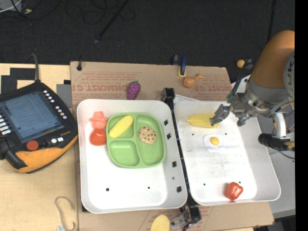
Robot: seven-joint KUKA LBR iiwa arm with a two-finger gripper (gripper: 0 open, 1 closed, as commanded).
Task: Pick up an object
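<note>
The gripper [222, 114] hung open just beside the right end of the banana [201, 121] in the right bin [263, 177], holding nothing, so a good grasp called for straddling the banana across its narrow width before closing.

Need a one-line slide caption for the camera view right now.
Gripper poised at the yellow banana in the right bin, fried egg nearby.
</note>
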